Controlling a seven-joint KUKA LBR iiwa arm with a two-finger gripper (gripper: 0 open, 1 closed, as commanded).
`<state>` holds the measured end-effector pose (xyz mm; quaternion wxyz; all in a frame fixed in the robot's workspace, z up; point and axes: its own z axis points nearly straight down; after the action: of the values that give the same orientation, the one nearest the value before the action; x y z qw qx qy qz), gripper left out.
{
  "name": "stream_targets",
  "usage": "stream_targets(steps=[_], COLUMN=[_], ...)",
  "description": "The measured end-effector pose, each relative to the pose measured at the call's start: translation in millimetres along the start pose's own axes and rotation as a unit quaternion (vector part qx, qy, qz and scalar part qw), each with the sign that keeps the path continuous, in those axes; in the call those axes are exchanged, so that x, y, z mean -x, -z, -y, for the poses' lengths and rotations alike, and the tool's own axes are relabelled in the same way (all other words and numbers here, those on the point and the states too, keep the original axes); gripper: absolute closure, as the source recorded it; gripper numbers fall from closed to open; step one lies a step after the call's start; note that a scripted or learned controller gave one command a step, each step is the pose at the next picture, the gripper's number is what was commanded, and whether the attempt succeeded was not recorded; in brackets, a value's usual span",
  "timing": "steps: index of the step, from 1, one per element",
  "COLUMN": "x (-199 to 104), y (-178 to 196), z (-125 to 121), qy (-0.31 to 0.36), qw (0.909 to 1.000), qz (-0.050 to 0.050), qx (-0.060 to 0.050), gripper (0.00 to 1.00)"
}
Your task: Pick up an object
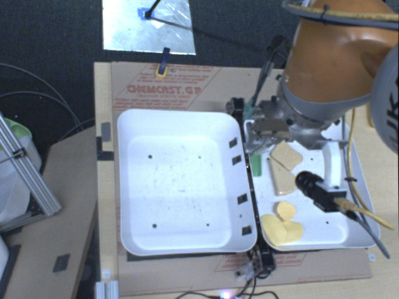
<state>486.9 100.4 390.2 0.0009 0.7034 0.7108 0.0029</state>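
Tool (260, 139) low over right bin (330, 230), beside tan block (288, 157)

White bin (181, 185), yellow pieces (283, 227), tan block (287, 157)

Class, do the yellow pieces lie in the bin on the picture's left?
No, the yellow pieces lie in the right bin, near its front corner beside the other bin.

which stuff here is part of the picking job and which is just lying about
For the job: gripper, right bin, yellow pieces, tan block, pale bar.
Just lying about: left bin, foil sheet, cardboard sheet, metal frame.
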Motion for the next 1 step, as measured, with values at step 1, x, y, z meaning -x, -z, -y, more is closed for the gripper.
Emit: stream_targets(steps=[1], x=[19.1], y=[67.4], z=[-0.4], qy=[-0.003], qw=[1.0000], qz=[0.001], qx=[0.002], gripper=[1.00])
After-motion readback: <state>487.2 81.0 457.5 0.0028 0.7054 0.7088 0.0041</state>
